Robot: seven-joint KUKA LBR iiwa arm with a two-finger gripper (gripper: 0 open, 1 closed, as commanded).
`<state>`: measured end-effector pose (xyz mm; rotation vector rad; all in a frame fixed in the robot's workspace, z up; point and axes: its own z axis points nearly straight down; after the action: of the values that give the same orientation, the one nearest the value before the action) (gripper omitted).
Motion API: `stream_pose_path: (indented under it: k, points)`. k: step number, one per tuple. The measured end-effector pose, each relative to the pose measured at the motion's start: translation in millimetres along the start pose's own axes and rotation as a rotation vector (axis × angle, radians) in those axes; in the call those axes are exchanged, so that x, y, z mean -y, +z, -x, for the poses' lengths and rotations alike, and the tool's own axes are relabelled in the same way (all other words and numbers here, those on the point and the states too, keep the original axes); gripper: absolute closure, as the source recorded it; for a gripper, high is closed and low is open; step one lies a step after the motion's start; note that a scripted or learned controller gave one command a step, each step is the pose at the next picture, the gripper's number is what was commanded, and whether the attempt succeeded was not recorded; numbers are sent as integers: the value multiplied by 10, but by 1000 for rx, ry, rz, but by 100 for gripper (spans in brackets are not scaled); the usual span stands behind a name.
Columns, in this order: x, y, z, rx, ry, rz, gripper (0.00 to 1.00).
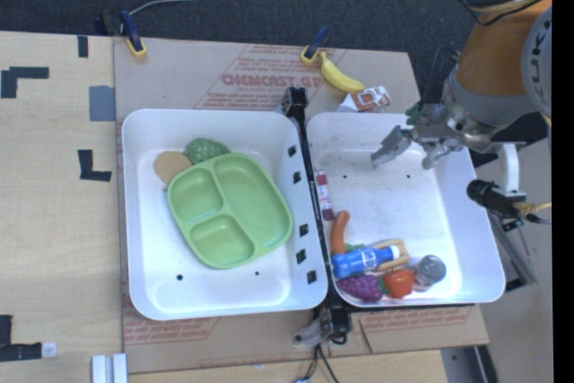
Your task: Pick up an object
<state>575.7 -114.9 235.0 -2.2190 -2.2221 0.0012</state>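
The pincer (411, 149) hangs spread open and empty over bare floor at twelve o'clock in the right bin (466, 220); the candidates, blue bottle (363, 261), carrot (338, 230), grapes (362, 287) and tomato (399, 283), lie heaped at six o'clock, so I judge a reach toward them comes next.

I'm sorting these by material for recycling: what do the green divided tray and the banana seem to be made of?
The green divided tray looks like moulded plastic with a smooth matte finish: one even colour, rounded compartment edges. The banana, lying outside the bins on the cardboard sheet, is probably plastic toy food: uniformly bright yellow and blemish-free, though the view leaves it open.
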Motion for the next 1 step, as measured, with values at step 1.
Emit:
stream_pose_path:
  k: [1]
  points:
    - [-59, 1176, -124, 0, 0, -3, 0]
